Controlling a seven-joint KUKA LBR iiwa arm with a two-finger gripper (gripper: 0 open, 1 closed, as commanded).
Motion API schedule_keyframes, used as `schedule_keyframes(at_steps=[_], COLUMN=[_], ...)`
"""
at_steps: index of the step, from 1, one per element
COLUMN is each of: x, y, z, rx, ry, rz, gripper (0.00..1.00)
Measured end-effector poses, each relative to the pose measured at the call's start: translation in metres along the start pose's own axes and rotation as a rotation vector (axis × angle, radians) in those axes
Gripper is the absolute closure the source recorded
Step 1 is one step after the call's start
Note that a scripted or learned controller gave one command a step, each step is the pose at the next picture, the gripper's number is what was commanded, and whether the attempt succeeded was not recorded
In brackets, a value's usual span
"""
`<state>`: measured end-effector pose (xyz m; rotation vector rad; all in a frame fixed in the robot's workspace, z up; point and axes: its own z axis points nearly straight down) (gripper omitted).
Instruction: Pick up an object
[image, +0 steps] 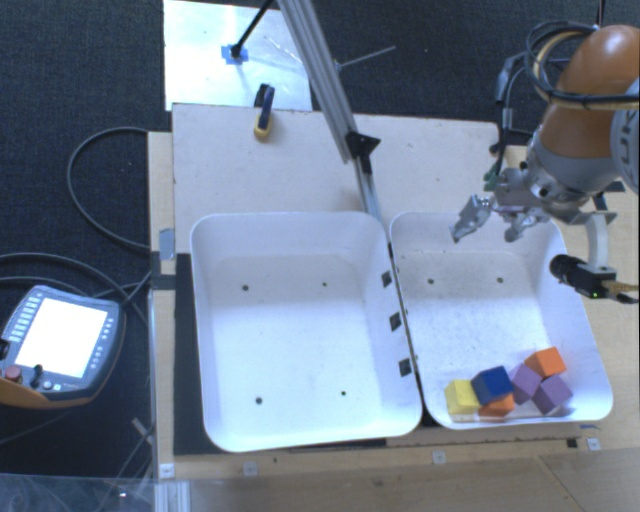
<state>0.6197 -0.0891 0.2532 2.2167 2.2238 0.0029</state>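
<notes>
Camera view shows the gripper (492, 222) hanging over the far part of the right bin (575, 310), near its back rim. Its two fingers (466, 220) are spread apart and nothing is between them.

The things to pick lie together in the near right corner of the same bin, well apart from the gripper. They are small blocks of plain colour with soft, matte faces. A yellow block (460, 397) is at the left of the group. A blue block (492, 384) sits just beside it, on top of a low orange piece (497, 407) that shows under its near edge. To the right are two purple blocks (526, 379) (552, 393), touching each other, and an orange block (546, 362) rests behind them, close to the bin wall.

The left bin (205, 300) stands beside the right one, their rims touching.
</notes>
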Motion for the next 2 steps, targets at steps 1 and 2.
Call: schedule_keyframes(at_steps=[1, 2], x=[-0.077, -0.113], y=[-0.037, -0.100], z=[-0.029, -0.015], rx=[-0.002, 0.004], ry=[-0.005, -0.003], rz=[0.009, 0.008], gripper=[0.00, 0.00])
